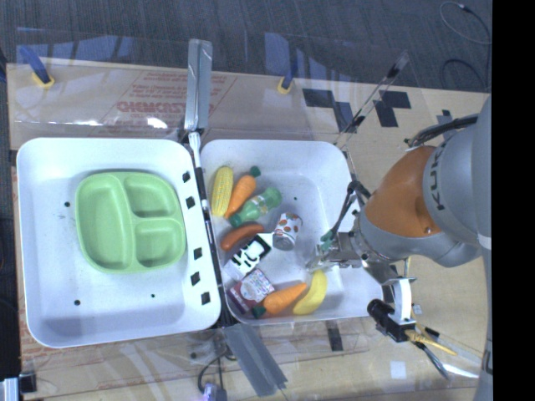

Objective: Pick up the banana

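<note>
The banana (313,293) lies in the near right corner of the right bin (330,159), its lower end touching a carrot (282,298) that rests along the near wall. My gripper (328,251) hangs just above the banana's upper end, close to it, but the view is too small and cluttered here to show how the gripper is set or whether it touches the fruit, so I cannot tell its state. As I judge it, the approach is largely made and the grasp and the lift are both left; the banana sits flat on the bin floor. Around it the right bin also holds a red packet (253,287), a black-and-white box (251,255), a small can (286,230), a second carrot (241,193), a green bottle (256,207) and a corn cob (221,190). The left bin (42,291) holds a green divided tray (129,221), its compartments bare.
</note>
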